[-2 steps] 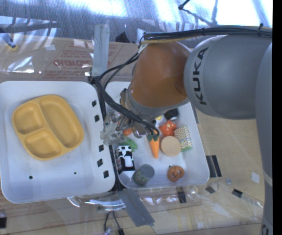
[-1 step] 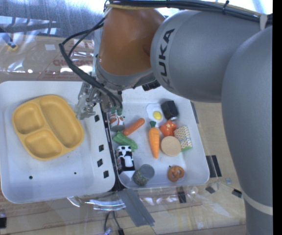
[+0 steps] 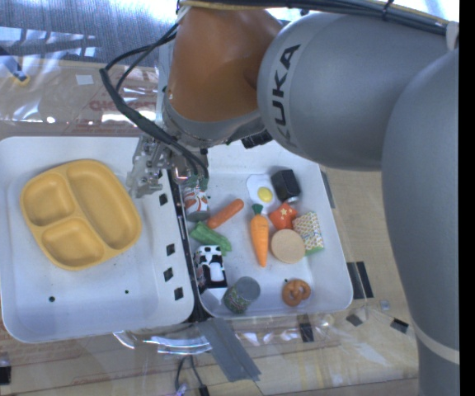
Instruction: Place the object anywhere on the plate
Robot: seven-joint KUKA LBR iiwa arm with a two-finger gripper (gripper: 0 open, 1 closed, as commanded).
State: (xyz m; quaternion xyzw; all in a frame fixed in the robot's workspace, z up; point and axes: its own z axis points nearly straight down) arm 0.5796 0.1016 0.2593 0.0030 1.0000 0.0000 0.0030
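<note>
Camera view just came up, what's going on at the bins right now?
The KUKA arm reaches in from the right, its gripper low over the near edge of the left bin, beside the yellow divided plate. I can't make out anything between its fingers. The plate's compartments look bare. The toy food sits in the right bin: two carrots, a tomato, a fried egg, a donut and a can.
</note>
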